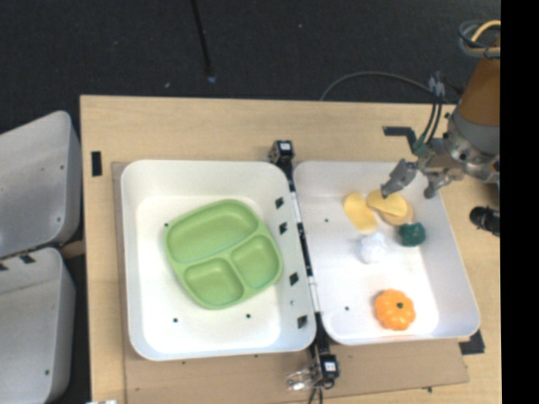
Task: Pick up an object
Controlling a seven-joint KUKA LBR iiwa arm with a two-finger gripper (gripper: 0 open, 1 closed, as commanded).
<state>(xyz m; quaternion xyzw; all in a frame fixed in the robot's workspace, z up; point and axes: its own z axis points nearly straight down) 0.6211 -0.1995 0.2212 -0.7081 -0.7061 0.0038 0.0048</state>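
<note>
Orange pumpkin [394,309] sits nearest, low in the right bin [354,318]. Beyond it lie a white lump [370,247] and a dark green piece [411,235], then two yellow pieces: a pale one [360,211] and a darker one [393,208], touching. Left of that bin, the left bin [152,326] holds a green tray [222,252]. Farthest, the gripper [393,189] hangs over the darker yellow piece; whether its fingers are spread I cannot tell.

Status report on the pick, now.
Gripper over right bin, above yellow pieces. Nothing seen held. Dark green object, white object, orange pumpkin close by. Green tray in left bin.
</note>
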